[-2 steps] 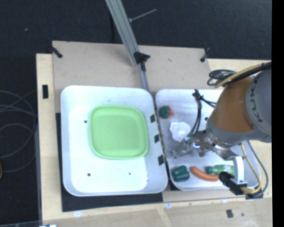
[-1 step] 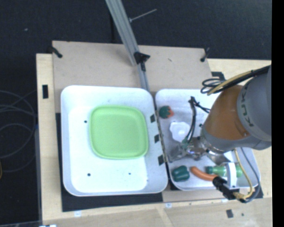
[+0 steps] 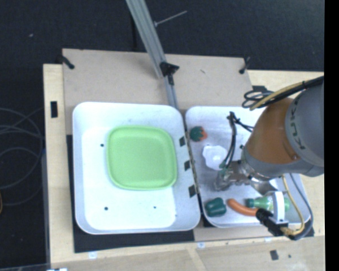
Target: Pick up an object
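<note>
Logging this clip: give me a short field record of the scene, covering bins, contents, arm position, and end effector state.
left bin: holds a green plate
right bin: green-and-orange ball, white object, dark green cup, orange carrot-like piece, green bottle
arm: reaches in from the right, over the right bin
end effector: low over the right bin's middle, near the white object
object held: cannot tell

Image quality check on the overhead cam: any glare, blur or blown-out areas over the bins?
Camera view: soft overall, small items lack crisp edges; the right bin floor is bright and the white object nearly washes into it; the green plate in the left bin reads evenly lit with no hard glare; the arm throws a dim shadow near the orange carrot-like piece; surroundings beyond the bench fall to near black.
</note>
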